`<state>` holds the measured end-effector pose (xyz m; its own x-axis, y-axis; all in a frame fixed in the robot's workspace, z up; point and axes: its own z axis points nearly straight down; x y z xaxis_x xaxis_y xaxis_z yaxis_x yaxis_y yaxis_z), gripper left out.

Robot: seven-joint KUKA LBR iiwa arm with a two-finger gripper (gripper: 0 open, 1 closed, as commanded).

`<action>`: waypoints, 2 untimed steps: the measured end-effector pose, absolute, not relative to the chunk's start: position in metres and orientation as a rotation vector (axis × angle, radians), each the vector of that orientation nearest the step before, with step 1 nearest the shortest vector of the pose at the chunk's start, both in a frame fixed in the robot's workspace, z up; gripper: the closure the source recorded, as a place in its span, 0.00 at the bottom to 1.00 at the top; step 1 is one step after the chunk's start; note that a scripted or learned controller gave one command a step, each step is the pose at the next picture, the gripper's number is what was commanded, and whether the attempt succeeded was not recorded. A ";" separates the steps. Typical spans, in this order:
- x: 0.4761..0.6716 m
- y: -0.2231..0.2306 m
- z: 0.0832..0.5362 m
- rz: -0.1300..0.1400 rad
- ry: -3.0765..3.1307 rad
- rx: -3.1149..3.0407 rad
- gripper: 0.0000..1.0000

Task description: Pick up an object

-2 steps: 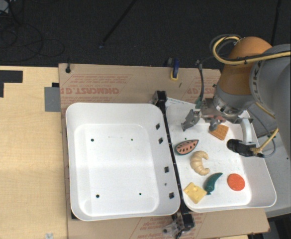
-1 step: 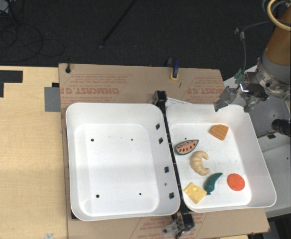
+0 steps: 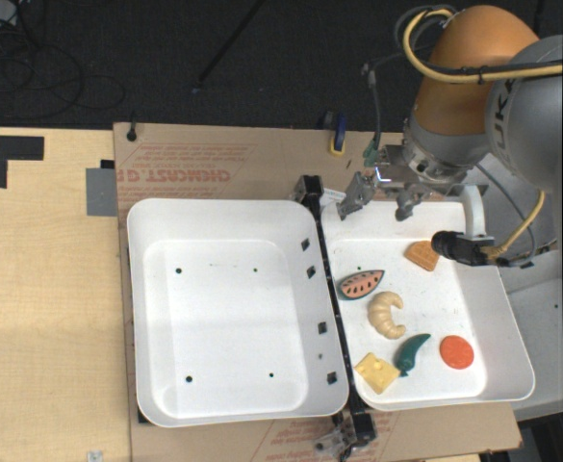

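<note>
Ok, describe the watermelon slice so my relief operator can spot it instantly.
Look in the right bin, toward its left wall. The watermelon slice lies just above the pale croissant. It is the one half-moon piece with a green rim and a red face dotted with dark seeds.

Even, bright overhead light on the bench [image 3: 40,287]; floor behind falls off to near black. Both white bins read clean: left bin [image 3: 156,229] close to overexposed, faint grey shading along its inner walls. Right bin [image 3: 498,301] items cast short soft shadows. Dull sheen on the arm's orange band [image 3: 473,65]. Focus moderately sharp; slight softness, mild grain throughout.
</note>
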<state>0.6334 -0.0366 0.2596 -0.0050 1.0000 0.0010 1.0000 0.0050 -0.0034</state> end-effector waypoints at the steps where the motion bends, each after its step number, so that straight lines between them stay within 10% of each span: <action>1: 0.624 -0.116 0.202 0.008 -2.215 -2.223 0.00; 2: 0.537 -0.112 0.152 0.009 -2.214 -2.216 0.00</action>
<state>0.5365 -0.1120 0.1520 0.0011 1.0000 0.0027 0.9999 -0.0010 -0.0108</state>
